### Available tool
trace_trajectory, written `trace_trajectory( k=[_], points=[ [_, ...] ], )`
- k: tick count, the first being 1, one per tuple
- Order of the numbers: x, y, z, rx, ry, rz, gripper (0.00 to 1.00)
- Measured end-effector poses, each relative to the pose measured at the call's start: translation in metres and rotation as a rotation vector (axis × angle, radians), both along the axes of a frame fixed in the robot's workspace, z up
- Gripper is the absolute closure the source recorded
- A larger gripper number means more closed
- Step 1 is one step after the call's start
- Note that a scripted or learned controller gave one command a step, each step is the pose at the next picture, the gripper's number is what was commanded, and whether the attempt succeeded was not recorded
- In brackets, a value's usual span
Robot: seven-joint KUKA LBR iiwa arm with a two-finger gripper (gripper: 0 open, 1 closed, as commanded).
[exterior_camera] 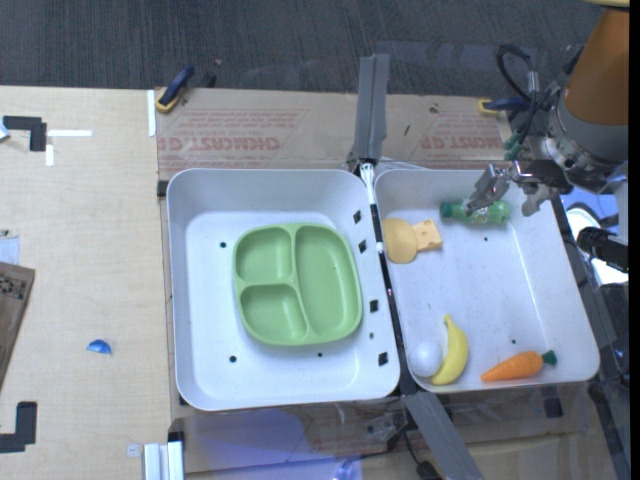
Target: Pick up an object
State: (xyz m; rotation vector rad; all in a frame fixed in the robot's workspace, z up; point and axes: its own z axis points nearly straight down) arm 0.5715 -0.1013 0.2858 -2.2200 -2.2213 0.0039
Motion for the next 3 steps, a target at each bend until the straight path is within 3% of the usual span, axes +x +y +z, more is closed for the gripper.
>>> trace_trajectory(
  k=[1,2,3],
  points=[
    [-0.043,0.008,-0.165,0.001,0.001,0.097,0.00],
    [-0.095,-0.007,-0.195,0.002,0.000,0.126,0.00],
    [-0.094,-0.008,-0.186,0.002,0.000,0.120,1.00]
  ],
)
